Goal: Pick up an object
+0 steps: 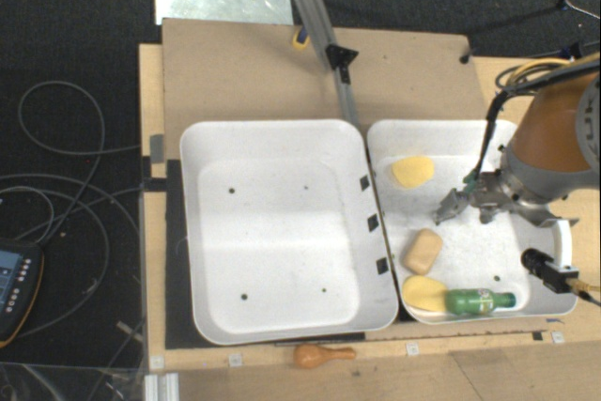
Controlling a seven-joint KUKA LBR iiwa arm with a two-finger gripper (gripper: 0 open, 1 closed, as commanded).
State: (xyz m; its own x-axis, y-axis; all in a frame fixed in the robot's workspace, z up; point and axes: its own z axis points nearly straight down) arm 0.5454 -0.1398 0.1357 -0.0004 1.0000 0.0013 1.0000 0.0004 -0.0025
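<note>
- Dark carpet is surrounding the worktop (pixel 282 70), with cables (pixel 56 164) looping on the floor at the left and a handheld pendant (pixel 17 288) lying at the lower left edge.
- Two shallow white bins are sitting side by side on the worktop; the left bin (pixel 272 230) is showing its bare floor with four small dark dots.
- The right bin (pixel 460 146) is carrying four things: a pale yellow lump (pixel 413 171) near the upper left, a tan block (pixel 423 251) near the middle left, a yellow piece (pixel 423 293) at the lower left corner, and a green bottle (pixel 479 300) lying on its side along the near wall.
- The yellow piece and the bottle are lying just beside each other, apparently touching.
- The arm (pixel 559 136) is reaching in from the right, with its orange band above the wrist.
- The gripper (pixel 449 206) is hanging over the middle of the right bin, pointing left, between the lump and the block and apart from both.
- The gripper fingers are standing slightly spread at the tips, with nothing between them.
- An orange pear-shaped thing (pixel 322 354) is lying on the worktop outside the bins, just in front of the left bin.
- A grey pole (pixel 315 9) is slanting down from the top to the gap between the bins.
</note>
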